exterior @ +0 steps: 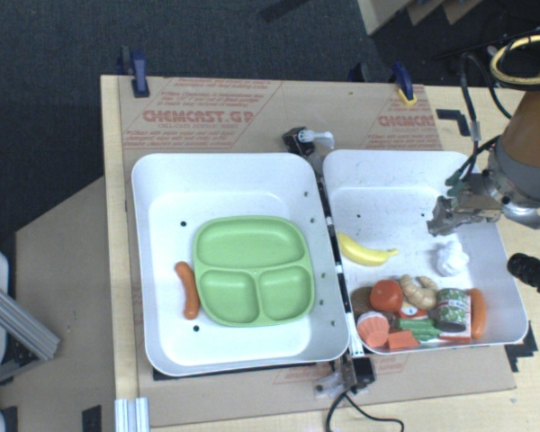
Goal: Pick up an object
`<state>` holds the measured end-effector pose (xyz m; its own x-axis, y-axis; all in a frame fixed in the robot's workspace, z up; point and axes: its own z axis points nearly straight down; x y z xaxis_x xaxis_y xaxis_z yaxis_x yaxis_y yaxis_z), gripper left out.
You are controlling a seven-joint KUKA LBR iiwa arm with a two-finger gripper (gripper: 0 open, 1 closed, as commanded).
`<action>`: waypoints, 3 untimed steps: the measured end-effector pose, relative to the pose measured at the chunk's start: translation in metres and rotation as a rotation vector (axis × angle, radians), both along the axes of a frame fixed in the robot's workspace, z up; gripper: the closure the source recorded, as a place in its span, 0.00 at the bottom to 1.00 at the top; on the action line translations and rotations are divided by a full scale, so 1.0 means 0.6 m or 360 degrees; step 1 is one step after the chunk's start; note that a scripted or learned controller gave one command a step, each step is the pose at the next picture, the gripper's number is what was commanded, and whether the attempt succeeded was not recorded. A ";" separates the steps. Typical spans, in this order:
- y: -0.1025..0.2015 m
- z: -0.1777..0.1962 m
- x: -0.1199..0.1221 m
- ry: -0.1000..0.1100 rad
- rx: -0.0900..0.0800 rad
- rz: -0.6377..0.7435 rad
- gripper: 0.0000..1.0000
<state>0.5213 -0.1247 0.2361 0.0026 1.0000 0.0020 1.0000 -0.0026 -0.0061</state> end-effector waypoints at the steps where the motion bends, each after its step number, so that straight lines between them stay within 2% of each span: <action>1: -0.023 -0.063 0.154 -0.0019 -0.0007 0.0009 1.00; 2: -0.005 -0.062 0.246 -0.0019 -0.0005 0.0008 1.00; 3: 0.043 -0.023 0.149 -0.0006 0.0000 0.0006 1.00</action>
